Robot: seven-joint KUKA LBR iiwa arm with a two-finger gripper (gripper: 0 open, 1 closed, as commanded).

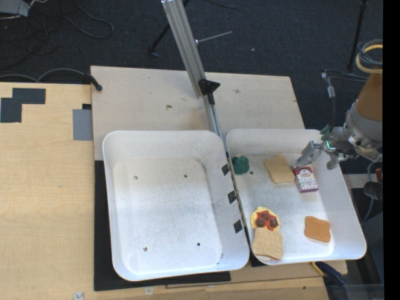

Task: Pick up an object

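My gripper point(321, 155) hangs over the right bin's point(294, 136) far right part, fingers spread open with nothing between them. Just below it lies a small red and white carton point(306, 179). A tan bread slice point(279, 169) lies to the carton's left, and a small green object point(240, 164) sits near the bin's left wall. Toward the front of the bin are a round pizza-like piece with red topping point(265, 218), a speckled cracker slab point(268, 244) and an orange piece point(317, 229).
The left bin point(162, 205) stands beside the right one, with black clips point(232, 196) on the divide between them. A slanted aluminium bar point(187, 49) rises behind the bins. A wooden bench top point(44, 186) lies to the left.
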